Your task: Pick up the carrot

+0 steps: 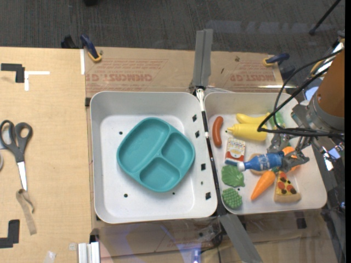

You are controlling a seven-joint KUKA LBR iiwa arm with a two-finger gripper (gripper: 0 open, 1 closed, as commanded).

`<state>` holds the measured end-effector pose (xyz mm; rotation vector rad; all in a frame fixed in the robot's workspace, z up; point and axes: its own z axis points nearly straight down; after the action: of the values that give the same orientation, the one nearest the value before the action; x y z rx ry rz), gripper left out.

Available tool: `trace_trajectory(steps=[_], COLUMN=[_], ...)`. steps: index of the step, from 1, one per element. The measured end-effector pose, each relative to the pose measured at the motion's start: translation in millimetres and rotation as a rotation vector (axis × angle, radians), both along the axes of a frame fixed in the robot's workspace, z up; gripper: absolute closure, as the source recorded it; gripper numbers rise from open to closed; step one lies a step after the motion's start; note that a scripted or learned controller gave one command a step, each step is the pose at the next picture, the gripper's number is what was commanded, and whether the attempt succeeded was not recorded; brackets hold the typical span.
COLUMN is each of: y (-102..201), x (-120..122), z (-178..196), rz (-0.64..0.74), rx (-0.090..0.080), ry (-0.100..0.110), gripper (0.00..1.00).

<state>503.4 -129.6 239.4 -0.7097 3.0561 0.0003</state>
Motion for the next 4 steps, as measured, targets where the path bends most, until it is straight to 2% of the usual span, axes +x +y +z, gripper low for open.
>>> trace_trajectory(steps=[1,2,3,4], y=[-49,-16,-16,-40], x=[-11,13,13,5], z=[105,-7,-6,-147], rz=[0.214,0.149,0.148,0.153], rx=[-0.001,0.001,0.0,0.0], ry=[0.0,0.002,0.002,0.002], gripper=[1.0,1.0,0.0,0.0])
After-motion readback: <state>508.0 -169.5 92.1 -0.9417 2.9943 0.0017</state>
